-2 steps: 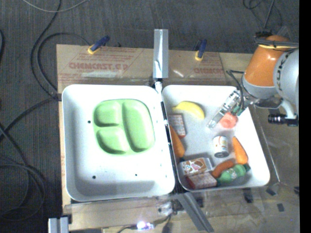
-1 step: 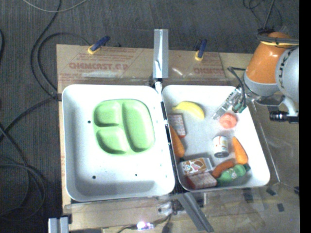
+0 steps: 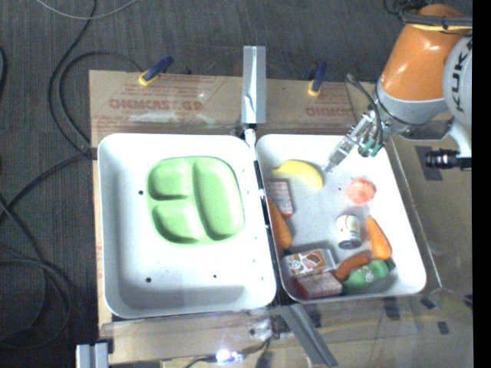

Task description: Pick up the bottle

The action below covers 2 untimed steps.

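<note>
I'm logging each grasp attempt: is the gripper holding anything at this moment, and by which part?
Nothing is held: the two-finger gripper hovers over the right white bin, beside the yellow banana-shaped toy.

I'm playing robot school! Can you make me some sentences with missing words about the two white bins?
1. The green tray lies in the ____ bin.
2. The yellow banana lies in the ____ bin.
3. The gripper hovers just right of the ____.
4. The band on the arm is ____.

Missing words: left; right; banana; orange
</note>
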### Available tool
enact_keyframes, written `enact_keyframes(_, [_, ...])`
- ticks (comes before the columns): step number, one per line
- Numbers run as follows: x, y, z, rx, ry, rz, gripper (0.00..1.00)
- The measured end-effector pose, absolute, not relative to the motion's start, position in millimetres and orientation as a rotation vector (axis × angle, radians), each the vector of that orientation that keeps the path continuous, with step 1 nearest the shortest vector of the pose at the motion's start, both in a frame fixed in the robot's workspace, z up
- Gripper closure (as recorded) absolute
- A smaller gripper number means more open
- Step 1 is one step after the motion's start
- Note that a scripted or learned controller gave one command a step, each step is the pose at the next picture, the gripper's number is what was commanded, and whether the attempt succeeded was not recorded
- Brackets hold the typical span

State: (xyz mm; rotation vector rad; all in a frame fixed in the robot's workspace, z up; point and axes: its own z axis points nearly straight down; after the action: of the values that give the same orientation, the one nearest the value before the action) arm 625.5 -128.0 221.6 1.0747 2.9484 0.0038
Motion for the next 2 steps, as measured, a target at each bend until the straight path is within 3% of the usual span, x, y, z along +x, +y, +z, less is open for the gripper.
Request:
enact_keyframes(1, [644.5,-99,261,1.332,2.843,0.001,1.00])
enact_keyframes(2, [658.5,-26,339,1.472,2.773,0.000,1.00])
